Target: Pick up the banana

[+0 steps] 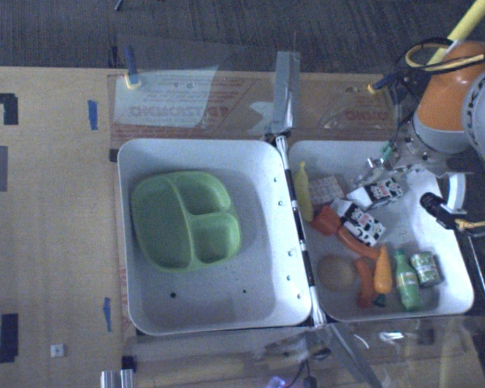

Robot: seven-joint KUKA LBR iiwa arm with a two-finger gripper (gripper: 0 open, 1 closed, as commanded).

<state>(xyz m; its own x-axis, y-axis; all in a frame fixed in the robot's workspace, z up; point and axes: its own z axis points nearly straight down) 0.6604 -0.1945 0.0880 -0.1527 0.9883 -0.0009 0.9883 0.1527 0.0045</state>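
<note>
- Your banana (pixel 304 191) lies in the right bin (pixel 461 297), against its left wall near the far left corner, long axis running along that wall.
- Nothing grips it; it rests on the bin floor, so the pick is not yet done.
- Just beside it toward the bin's middle you have a small box (pixel 326 188) and an orange piece (pixel 326 221), then two cow-patterned toys (pixel 364 225).
- Along the near edge sit a brown ball (pixel 336 272), a carrot (pixel 383 271), a green bottle (pixel 406 281) and a can (pixel 426 267).
- The gripper (pixel 385 158) hangs over the far right part of that bin, well apart from the banana; I cannot tell how its jaws stand.
- Left to do, as I judge it: cross to the left wall, descend, close, lift.
- The left bin (pixel 137 297) holds a green tray (pixel 186 218).
</note>
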